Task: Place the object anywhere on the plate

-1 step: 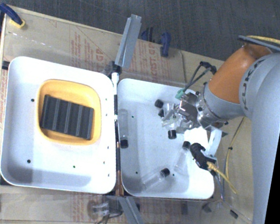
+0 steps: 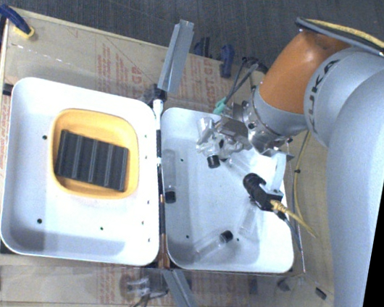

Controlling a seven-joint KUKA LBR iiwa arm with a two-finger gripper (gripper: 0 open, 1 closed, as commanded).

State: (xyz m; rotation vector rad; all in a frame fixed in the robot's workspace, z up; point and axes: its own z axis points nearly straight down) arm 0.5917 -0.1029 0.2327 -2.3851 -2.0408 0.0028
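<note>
Claw [image 2: 212, 144] over right bin [image 2: 183, 247]; object's axis can't tell.

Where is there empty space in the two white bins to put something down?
Left bin: the yellow plate sits toward the back, so the white floor in front of it is bare. Right bin: the middle and left of the floor are bare, between the gripper at the back and a small clear object near the front. The back right is crowded by the arm.
</note>
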